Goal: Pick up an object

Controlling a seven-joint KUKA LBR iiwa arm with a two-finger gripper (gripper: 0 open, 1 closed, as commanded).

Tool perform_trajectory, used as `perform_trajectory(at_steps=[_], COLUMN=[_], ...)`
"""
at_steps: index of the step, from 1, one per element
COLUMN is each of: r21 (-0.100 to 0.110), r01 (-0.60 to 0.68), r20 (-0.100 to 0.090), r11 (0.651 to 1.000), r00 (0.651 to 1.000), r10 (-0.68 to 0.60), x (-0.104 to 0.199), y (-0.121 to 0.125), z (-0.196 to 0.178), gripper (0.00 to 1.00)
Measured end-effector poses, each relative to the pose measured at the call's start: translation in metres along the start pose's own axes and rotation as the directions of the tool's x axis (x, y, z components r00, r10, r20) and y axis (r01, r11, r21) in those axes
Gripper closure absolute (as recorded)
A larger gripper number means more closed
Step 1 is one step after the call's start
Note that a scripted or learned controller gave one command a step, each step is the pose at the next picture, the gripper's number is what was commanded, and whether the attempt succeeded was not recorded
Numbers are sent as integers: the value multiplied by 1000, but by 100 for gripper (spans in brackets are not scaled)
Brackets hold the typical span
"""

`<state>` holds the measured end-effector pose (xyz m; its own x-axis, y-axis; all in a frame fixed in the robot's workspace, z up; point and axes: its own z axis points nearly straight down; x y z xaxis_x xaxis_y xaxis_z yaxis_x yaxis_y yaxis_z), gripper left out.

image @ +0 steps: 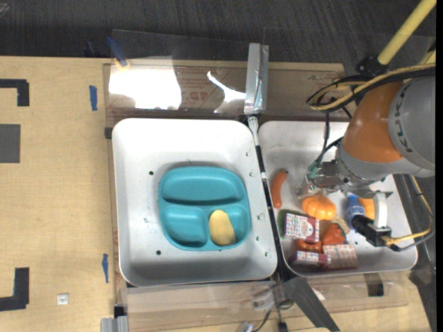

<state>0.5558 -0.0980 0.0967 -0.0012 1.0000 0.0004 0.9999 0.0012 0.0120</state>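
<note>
**Inspector:** Objects lay heaped in the right bin (277, 140): a smooth orange carrot (278, 188) by the left wall, a round orange fruit (318, 207), a flat red-and-white carton (300, 225), a red piece (333, 234) beside it, another printed packet (325, 256) at the front, and a small blue item (354, 206) to the right.

**Clerk:** And the left bin?

**Inspector:** The left bin (138, 151) was glossy white plastic with rounded corners. It bore a teal divided tray (201, 185), and a smooth yellow lemon (221, 227) sat in the tray's lower right compartment.

**Clerk:** State of the gripper?

**Inspector:** The gripper (325, 178) hung over the right bin, just above the fruit. How far it was parted, and whether it touched anything, could not be told; the grey arm (415, 126) and its orange band (370, 126) covered it. Nothing showed in its hold.

**Clerk:** Surroundings?

**Inspector:** Both bins stood on a tan board bench (48, 206) with black markings and blue tape. Dark floor (208, 5) lay behind, and yellow cables (346, 92) looped by the arm.
</note>
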Motion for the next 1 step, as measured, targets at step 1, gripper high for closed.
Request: perform_trajectory(at_steps=[1], r21=[7], r01=[-17], r20=[-2], r11=[1000], r00=[1000], r10=[17], x=[62], y=[37], z=[-89], gripper=[100])
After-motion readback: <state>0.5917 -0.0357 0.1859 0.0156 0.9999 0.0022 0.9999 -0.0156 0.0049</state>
